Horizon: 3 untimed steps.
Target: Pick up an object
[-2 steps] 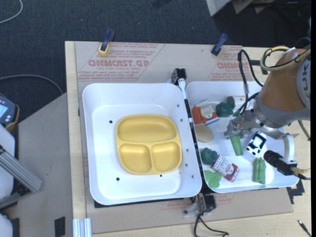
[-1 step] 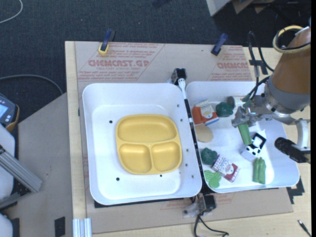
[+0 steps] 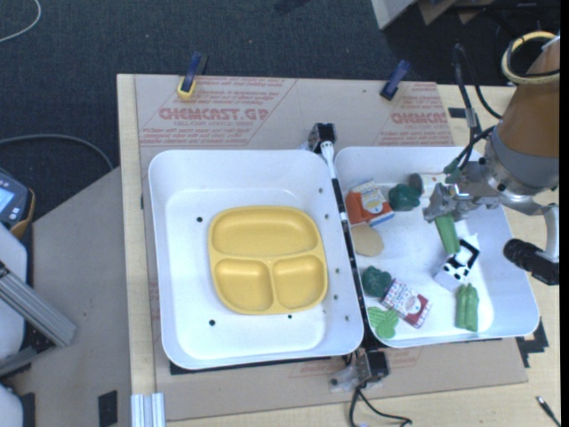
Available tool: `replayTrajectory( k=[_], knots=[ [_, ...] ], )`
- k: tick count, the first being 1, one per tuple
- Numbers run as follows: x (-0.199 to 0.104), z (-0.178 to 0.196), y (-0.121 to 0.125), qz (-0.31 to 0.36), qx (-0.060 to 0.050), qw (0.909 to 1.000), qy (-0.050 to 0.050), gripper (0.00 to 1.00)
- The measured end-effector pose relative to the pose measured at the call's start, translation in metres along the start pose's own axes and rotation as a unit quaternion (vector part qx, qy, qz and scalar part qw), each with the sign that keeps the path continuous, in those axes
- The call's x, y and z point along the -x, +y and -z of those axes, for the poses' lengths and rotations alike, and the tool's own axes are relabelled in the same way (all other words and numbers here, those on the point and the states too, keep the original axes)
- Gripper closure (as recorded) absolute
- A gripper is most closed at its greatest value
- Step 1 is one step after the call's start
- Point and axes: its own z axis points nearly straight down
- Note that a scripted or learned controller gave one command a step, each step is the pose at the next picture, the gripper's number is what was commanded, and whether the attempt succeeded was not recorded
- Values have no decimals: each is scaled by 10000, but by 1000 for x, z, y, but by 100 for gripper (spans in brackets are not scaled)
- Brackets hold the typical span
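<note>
1. The gripper (image 3: pixel 442 210) sat over the right bin (image 3: pixel 520 314), coming in from the right under the arm (image 3: pixel 533 132) with its orange band. Honestly couldn't tell how it was set, the view was just too cluttered there.
2. Right under the gripper was a green stick-shaped thing (image 3: pixel 446 235), tilted; it looked to be touching the tip, but whether it was actually gripped, no idea.
3. Just below that lay a black-and-white cow-patterned block (image 3: pixel 457 265), and further down a green veggie-looking piece (image 3: pixel 467 308) near the bin's lower edge.
4. Left of the gripper, pretty near: a dark green round object (image 3: pixel 405 196), then an orange-and-white carton (image 3: pixel 368 206), with a tan flat piece (image 3: pixel 370 239) below it.
5. Down-left of the gripper: a dark green lump (image 3: pixel 376 281), a red-and-white packet (image 3: pixel 406 302), and a light green leaf shape (image 3: pixel 383 321).
6. Well off to the left, the left bin (image 3: pixel 178 238) held a yellow divided plate (image 3: pixel 268 258).
</note>
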Motion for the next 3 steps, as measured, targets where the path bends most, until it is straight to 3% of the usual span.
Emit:
replayTrajectory(
  k=[2, 3],
  knots=[
    [-103, 15, 2, 25, -11, 10000, 13, 100],
    [-156, -4, -3, 24, -56, 10000, 23, 100]
  ],
)
